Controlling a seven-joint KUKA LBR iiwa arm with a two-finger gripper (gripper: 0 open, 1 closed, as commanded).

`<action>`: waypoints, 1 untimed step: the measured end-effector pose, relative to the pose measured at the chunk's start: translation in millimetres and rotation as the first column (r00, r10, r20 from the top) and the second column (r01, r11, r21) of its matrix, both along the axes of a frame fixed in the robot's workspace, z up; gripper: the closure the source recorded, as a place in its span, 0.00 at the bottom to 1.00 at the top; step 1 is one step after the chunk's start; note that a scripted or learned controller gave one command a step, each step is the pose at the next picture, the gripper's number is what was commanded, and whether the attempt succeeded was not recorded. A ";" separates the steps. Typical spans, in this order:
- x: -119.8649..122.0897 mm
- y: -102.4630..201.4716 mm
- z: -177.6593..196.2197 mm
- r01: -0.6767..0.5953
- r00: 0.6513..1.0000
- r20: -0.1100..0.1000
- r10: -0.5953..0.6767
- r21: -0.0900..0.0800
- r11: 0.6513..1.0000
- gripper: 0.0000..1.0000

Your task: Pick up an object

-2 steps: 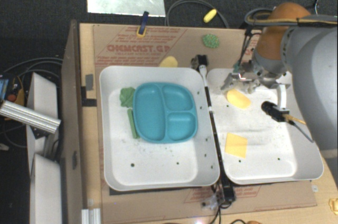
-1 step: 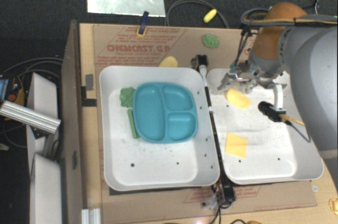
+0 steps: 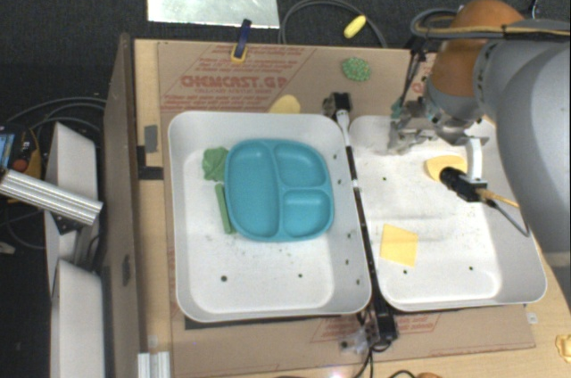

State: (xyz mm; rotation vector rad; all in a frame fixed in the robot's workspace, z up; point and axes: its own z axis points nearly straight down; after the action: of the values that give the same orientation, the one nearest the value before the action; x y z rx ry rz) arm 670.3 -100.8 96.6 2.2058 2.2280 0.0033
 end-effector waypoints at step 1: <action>-12.2 -52.1 102.0 0.012 1.000 0.005 -0.012 -0.002 1.000 1.00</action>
State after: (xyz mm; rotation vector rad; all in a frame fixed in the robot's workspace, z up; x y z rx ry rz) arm 658.1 -152.8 198.5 2.2157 2.2110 0.0067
